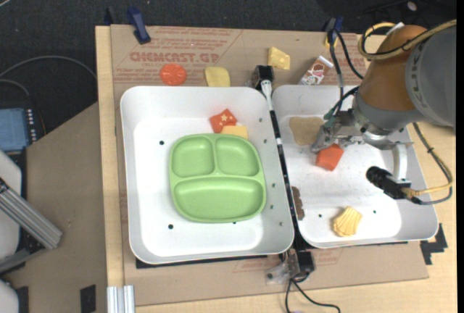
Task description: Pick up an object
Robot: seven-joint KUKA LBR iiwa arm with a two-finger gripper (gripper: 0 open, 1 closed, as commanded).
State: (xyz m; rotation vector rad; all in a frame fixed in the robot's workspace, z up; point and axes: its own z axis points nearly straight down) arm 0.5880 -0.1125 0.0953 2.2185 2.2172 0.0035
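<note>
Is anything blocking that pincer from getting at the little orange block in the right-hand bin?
Nothing visible does. The pincer is right above the orange block, with no other thing between them. The yellow ridged piece lies well off, near the right bin's front edge.

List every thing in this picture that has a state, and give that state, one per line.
End effector: down in the right bin, right above the orange block.
Orange block: on the right bin's floor, under the end effector.
Yellow piece: lying loose near the right bin's front.
Green tray: flat in the left bin, compartments bare.
Red star block: lying behind the tray.
</note>
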